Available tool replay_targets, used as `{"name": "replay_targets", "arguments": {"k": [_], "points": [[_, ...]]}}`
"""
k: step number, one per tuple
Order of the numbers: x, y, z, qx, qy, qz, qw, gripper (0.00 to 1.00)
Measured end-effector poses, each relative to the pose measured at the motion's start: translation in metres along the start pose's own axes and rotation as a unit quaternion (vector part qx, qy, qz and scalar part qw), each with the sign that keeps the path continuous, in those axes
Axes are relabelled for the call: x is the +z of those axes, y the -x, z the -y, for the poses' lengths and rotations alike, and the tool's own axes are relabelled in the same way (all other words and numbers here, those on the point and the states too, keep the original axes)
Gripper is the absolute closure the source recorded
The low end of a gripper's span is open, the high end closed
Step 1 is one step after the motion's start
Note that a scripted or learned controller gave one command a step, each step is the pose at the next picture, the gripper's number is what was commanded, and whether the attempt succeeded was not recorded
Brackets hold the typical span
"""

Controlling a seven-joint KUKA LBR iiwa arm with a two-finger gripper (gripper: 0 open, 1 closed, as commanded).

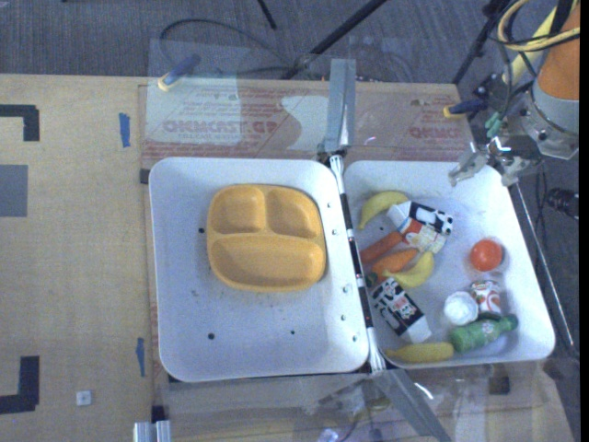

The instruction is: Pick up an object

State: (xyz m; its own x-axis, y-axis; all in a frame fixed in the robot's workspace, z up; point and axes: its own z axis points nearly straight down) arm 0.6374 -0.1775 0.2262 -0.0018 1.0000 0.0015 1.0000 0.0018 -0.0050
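The right bin [529, 247] holds several items: a yellow banana [379, 204], a black-and-white carton [425, 221], an orange carrot [386, 250], a red-orange ball [487, 254], a second black-and-white carton [401, 308], a small can [482, 296], a green bottle [482, 331] and another banana [420, 351]. My gripper [485, 166] hovers over that bin's far right corner, above and apart from all the items. It is open, with nothing between its fingers.
A yellow divided plate [267, 238] lies in the left bin [184, 320]. A metal divider [340, 118] runs between the bins at the back. Cables and the arm's orange band [560, 72] crowd the upper right.
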Motion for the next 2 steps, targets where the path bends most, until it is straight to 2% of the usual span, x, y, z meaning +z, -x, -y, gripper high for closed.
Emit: {"name": "replay_targets", "arguments": {"k": [1,2], "points": [[0.081,-0.023,0.003,0.026,0.000,0.000,0.9997,0.00],[0.114,-0.060,-0.009,0.043,0.013,0.002,0.9990,0.00]]}}
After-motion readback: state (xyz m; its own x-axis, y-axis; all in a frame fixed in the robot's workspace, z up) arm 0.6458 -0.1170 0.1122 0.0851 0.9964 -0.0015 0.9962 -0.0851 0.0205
